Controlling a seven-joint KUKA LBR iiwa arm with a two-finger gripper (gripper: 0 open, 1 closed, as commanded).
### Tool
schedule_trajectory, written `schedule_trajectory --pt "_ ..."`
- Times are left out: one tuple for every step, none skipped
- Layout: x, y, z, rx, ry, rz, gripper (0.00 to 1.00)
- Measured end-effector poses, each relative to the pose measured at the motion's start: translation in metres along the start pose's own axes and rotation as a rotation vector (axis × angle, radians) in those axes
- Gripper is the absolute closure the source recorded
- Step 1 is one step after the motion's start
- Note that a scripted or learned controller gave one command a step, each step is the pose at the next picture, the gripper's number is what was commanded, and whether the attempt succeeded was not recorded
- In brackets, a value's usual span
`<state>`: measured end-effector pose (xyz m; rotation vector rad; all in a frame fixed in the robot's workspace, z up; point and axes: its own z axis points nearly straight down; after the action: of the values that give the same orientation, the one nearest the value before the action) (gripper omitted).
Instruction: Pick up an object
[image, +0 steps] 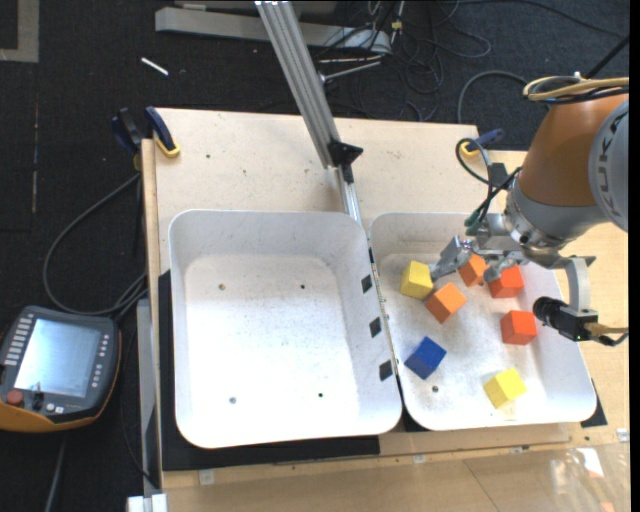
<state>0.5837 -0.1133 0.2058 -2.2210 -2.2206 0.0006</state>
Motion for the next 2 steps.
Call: schedule_trajectory --pt "0.012 -0.003 0.065 0.006 0.001 0.0 0.0" --pt "-0.07 -0.045 0.08 0.003 -0.004 0.009 0.0"
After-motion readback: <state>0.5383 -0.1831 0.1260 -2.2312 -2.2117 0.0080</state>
